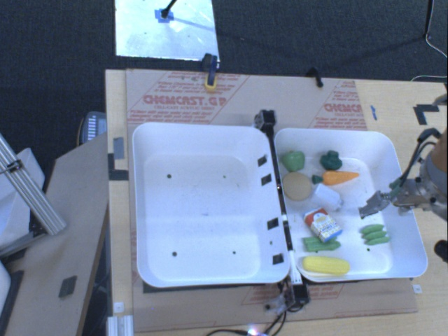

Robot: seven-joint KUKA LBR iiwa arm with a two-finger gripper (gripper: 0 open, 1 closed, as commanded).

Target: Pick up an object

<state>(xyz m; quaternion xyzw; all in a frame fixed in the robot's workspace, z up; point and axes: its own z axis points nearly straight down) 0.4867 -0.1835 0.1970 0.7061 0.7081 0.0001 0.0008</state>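
At the near edge of the right bin (402, 187) we see a yellow corn cob (325, 264) lying lengthwise along the wall. Just beyond the corn sits a green bean pod (320, 244), and touching that pod's far side is a small red and white carton (324, 225), tilted. To the right of the carton, apart from it, lies a pair of green pea pods (374, 234).

Just past those pea pods we find the claw (372, 206), reaching into the right bin from the right on the grey arm (427, 187). We cannot tell whether its tips are apart or together, and we see nothing between them; it hangs above bare bin floor, between the pea pods and the carrot.

Farther into the bin from the carton we see a white block (327, 198), with a round tan piece (297, 186) just to its left. Beyond the white block lies an orange carrot (341, 177), its dark green top (330, 161) toward the far wall. Left of that top, near the far left corner of the right bin, sits a light green pepper (293, 161).

The left bin (203, 201) stands beside the right one on the counter (245, 93), the two touching along a black hinge strip (278, 194).
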